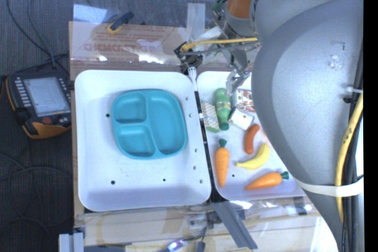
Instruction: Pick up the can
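Can: what I took for the can (244, 98) was a red-and-white labelled thing near the far edge of the right bin (235, 190). It was partly hidden under the arm (307, 68), so I could not be sure of its shape.
Why it lay there: it seemed simply dropped in among the toy food, close beside the green bottle (222, 106) and just above a small white packet (241, 120), with no order to the heap.
Gripper: the gripper (238, 78) hung over the bin's far edge, just above the can. I judged it was lining up for a descent.
Gripper's state: I could not tell whether it was wide or narrow, and I saw nothing held in it.
Crowding: the bottle and the packet sat close enough to be nudged or caught by mistake.
Near-edge clutter: a sausage (251, 137), a banana (257, 157), an upright carrot (221, 165) and a second carrot (266, 180) lay toward the bin's near edge, well apart from the can and likely no hindrance.
Left bin: the left bin (94, 127) carried a blue divided plate (147, 124) in its middle, apart from the work.
Progress: the pick looked not yet made, with the can resting in the bin.
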You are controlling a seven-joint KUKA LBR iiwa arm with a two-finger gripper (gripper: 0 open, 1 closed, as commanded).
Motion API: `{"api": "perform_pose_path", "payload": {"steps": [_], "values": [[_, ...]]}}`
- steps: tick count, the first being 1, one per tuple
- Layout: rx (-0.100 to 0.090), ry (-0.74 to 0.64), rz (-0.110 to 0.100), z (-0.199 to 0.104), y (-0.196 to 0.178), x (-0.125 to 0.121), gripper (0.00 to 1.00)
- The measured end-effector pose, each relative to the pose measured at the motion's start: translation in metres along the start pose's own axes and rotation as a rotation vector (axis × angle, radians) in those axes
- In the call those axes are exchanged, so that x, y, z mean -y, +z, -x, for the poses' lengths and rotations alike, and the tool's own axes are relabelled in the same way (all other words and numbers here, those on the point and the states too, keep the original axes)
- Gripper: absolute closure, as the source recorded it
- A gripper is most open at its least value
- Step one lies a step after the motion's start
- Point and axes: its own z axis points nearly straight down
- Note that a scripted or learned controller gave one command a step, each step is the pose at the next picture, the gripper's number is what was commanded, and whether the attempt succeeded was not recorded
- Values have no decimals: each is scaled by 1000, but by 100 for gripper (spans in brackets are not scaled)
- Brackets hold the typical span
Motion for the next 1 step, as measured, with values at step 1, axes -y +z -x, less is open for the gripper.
{"api": "perform_pose_path", "payload": {"steps": [1], "values": [[-7, -471, 1, -30, -11, 48, 0]]}}
